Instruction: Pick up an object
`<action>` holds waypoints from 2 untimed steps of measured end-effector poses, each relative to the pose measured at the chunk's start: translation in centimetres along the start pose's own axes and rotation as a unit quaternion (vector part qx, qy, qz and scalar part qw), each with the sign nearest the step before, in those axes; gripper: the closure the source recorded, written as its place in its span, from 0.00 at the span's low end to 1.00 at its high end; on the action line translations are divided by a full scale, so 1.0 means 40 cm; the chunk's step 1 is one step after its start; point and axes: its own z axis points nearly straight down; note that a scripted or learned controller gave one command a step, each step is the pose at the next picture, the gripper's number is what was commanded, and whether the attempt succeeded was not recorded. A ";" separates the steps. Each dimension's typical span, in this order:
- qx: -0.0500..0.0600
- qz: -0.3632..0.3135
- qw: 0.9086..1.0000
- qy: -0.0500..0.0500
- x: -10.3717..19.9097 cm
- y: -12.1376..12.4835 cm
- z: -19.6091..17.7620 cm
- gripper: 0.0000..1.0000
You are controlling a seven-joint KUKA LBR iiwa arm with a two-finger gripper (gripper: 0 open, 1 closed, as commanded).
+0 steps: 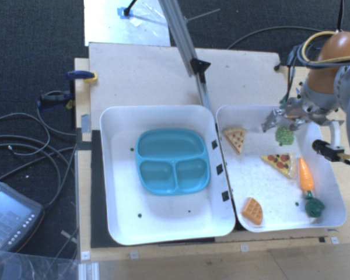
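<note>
Broccoli [284, 136] hangs just under the gripper [284, 121] over the right bin [338, 214], apparently pinched between narrow jaws. Below lie two pizza slices [235, 139] [281, 163], a carrot [305, 175], a waffle [252, 211]. The left bin [114, 214] holds a blue divided plate [172, 160].

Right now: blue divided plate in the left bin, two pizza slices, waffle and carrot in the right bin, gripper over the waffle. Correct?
One error: the gripper is over the green broccoli piece at the right bin's far side, not the waffle, which lies near its front edge. The camera view shows this; the rest stands.
</note>
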 end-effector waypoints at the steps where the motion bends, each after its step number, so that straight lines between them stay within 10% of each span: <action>1: -0.003 -0.002 1.000 0.000 -0.001 0.006 -0.041 1.00; 2: -0.001 0.001 1.000 0.001 0.001 0.008 -0.207 1.00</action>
